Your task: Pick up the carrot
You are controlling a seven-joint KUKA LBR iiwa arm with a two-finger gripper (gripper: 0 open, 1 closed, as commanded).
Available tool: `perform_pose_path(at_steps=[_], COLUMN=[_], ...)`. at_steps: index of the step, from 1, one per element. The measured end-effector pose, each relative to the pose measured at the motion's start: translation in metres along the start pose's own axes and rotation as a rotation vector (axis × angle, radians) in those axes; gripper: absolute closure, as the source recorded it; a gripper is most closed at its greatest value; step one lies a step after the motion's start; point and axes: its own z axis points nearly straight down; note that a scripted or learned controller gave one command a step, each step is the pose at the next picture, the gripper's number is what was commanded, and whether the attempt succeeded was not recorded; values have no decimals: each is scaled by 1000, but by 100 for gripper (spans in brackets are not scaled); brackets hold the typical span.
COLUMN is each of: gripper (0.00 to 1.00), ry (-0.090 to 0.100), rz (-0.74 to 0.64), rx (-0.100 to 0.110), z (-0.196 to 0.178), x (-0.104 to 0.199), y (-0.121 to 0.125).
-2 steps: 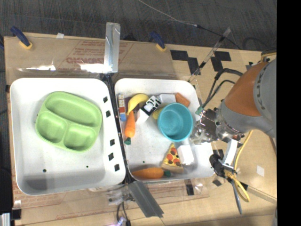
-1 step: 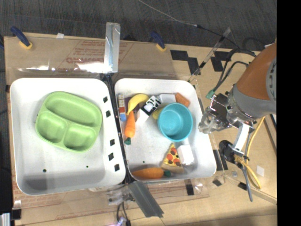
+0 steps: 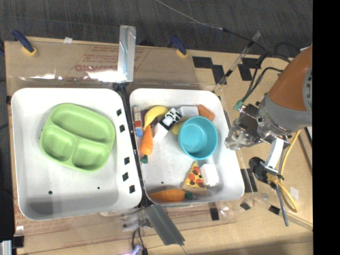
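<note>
Carrot [image 3: 146,141] lay in the right bin [image 3: 229,142], hard against that bin's left wall, long axis running toward the far and near edges of the surface [image 3: 95,57]. A yellow banana [image 3: 153,113] curved just beyond its far end. A second orange piece [image 3: 167,195] lay along the bin's near wall, close to a pizza slice toy [image 3: 194,177] and a white block [image 3: 209,174]. A blue bowl [image 3: 197,136] sat near the middle of the bin, with a black-and-white item [image 3: 171,117] and an orange-red piece [image 3: 206,112] toward the far wall. The left bin [image 3: 26,158] held a green divided plate [image 3: 78,136].

The hand [image 3: 237,137] hung outside the right bin, just past its right wall and over the surface, below the arm's orange band [image 3: 295,78]. Whether its fingers were spread or closed could not be told; nothing was visibly between them. It stood well apart from the carrot, with the blue bowl between them.
</note>
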Motion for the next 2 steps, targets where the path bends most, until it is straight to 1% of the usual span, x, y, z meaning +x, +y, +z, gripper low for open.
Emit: perform_pose_path(at_steps=[1,2], gripper=[100,100], ry=[-1,-1], rz=[-7,-378], rx=[2,-5], z=[-9,-14], x=[1,22], y=[0,31])
